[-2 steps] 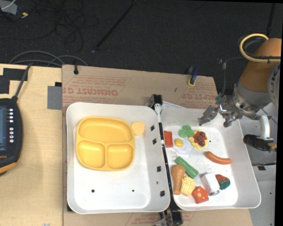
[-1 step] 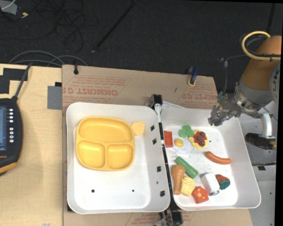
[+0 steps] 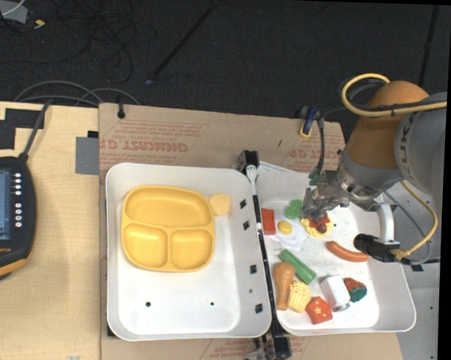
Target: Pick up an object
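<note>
Near the back edge of the right bin [image 3: 399,314], the gripper [image 3: 318,214] is parked low over a small red-and-yellow toy food piece [image 3: 317,227], right beside the fried egg [image 3: 285,229]. Whether the jaws are apart or together can't be told from this angle, tbh. The piece looks like light, hard plastic, probably slick and lumpy, so it'd best be pinched across its narrow middle. The sausage [image 3: 347,251] and corn [image 3: 299,294] are crowded nearby, so neighbours could get bumped.
</note>
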Robot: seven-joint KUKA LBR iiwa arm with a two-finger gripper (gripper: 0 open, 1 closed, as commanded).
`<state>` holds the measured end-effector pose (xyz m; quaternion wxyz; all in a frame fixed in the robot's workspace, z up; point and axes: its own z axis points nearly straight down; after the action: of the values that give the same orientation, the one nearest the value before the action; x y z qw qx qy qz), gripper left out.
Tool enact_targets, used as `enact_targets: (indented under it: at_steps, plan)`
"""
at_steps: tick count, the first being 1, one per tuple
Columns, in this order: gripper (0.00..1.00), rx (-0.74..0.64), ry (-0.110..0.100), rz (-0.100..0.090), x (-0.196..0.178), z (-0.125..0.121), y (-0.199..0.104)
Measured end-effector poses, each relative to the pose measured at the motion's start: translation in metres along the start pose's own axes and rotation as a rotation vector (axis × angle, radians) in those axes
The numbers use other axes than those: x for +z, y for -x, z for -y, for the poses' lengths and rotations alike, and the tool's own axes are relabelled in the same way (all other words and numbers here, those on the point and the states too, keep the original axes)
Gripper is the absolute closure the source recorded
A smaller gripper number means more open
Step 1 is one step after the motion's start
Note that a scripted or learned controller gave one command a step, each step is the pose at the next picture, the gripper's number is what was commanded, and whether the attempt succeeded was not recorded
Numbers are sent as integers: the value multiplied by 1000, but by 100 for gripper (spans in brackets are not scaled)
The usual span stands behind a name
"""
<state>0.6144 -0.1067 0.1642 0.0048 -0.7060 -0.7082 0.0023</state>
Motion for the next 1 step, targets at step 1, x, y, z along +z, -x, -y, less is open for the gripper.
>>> enact_targets:
  at_steps: [1]
  plan:
    - [100,-4,1,-1,-22,59,-85]
